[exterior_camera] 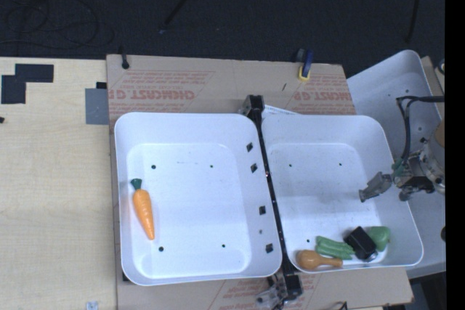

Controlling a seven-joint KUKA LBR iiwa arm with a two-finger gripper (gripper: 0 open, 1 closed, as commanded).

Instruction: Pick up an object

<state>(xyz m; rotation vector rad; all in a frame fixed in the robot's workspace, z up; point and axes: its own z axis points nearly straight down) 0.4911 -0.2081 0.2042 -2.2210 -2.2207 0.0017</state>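
An orange toy carrot (143,213) with a green top lies at the left wall of the left bin (189,128). At the front of the right bin (327,128) a small cluster lies together: a green pod-shaped toy (333,247), a black block (361,243) resting against a light green piece (379,234), and a tan pear-shaped toy (318,260) at the front rim. My gripper (393,189) hangs over the right side of the right bin, behind and to the right of that cluster. It is open, and nothing is between its fingers (373,187).
A black divider strip (263,185) runs between the two bins. Cardboard lies under them, with a blue-and-yellow clamp (305,64) at its back edge. A white panel (396,83) and cables stand at the right, by the arm.
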